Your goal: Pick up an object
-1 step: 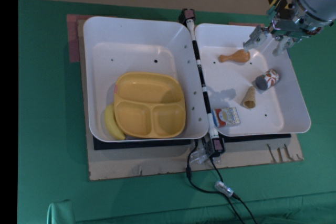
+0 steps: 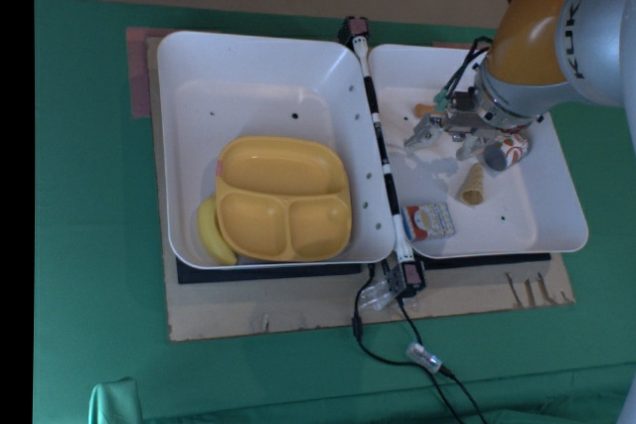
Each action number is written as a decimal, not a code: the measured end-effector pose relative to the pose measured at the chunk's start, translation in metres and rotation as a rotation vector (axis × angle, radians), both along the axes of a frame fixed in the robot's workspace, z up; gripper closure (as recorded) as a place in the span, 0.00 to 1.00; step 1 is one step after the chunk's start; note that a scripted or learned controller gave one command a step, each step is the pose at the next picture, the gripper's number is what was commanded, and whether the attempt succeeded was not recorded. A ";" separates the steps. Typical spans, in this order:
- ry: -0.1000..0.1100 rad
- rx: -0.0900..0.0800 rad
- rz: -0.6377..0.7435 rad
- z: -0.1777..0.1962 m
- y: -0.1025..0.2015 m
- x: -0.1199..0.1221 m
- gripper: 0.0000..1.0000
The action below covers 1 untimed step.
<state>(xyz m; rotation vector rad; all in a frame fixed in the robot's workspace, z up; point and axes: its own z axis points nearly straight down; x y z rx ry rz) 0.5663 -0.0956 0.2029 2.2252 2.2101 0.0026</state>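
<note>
Green bench, two white bins | gripper above right bin (finger state unclear) | cone nearby

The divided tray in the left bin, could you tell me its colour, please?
Yellow divided tray, seen clearly in the camera view.

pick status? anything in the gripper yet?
Done: the arm is over the right bin, with the gripper low above its floor. In hand: nothing visible between its fingers. Left: the grasp and lift. The cone, small carton and ball lie loose in that bin; yellow tray and banana sit in the left one.
</note>
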 end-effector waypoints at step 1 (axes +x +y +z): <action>-0.014 -0.002 0.003 -0.015 -0.003 0.037 0.00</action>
